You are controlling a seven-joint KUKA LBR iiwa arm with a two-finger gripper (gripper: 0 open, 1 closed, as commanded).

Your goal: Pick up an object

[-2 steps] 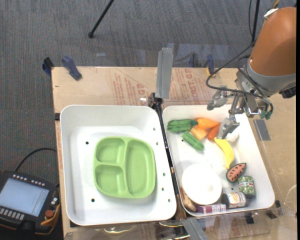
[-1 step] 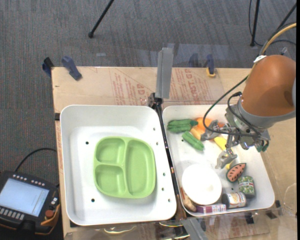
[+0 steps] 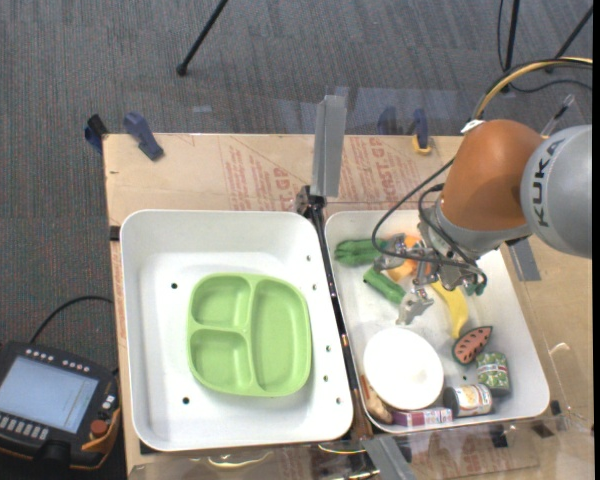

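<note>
White bowl (image 3: 404,368) below tool (image 3: 416,306), grip state unclear, among banana (image 3: 453,308) and green toys (image 3: 383,285).

Divided tray (image 3: 250,335) in left bin (image 3: 140,268) at frame centre-left; in right bin (image 3: 525,328), round bowl (image 3: 404,368) at lower middle, can (image 3: 472,399) to its right, gripper (image 3: 418,303) above bowl.

Yellow banana (image 3: 453,308), possibly toy, lies slanted in the right bin (image 3: 525,313)
</note>
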